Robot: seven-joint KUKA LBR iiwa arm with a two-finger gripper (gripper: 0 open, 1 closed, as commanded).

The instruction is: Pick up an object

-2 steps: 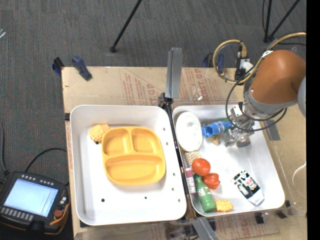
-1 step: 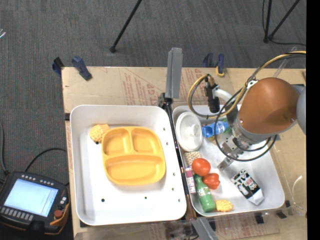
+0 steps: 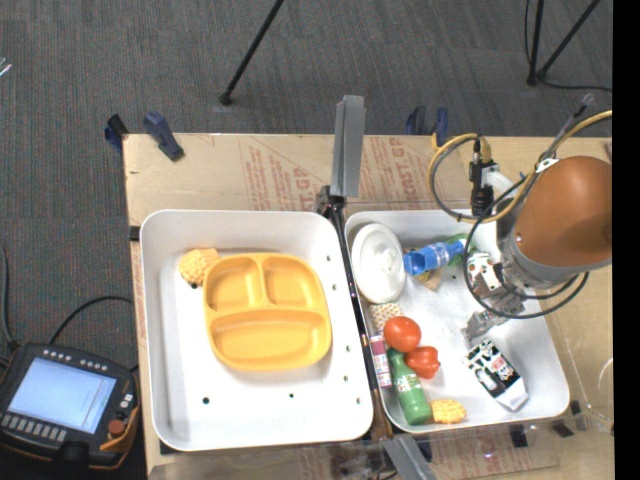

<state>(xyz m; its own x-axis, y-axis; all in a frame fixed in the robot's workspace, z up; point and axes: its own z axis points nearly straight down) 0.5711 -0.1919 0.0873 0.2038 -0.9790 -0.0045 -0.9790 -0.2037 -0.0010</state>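
Nothing picked up yet: the hand (image 3: 487, 320) hovers just above the small black-and-white carton (image 3: 495, 371), can't tell if it's open or closed

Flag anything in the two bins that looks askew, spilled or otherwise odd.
Nothing looks spilled or broken. The right bin is cluttered: a blue bottle lies on its side beside a white bowl, and a green bottle lies flat near a tomato. In the left bin, the yellow divided tray sits slightly rotated.
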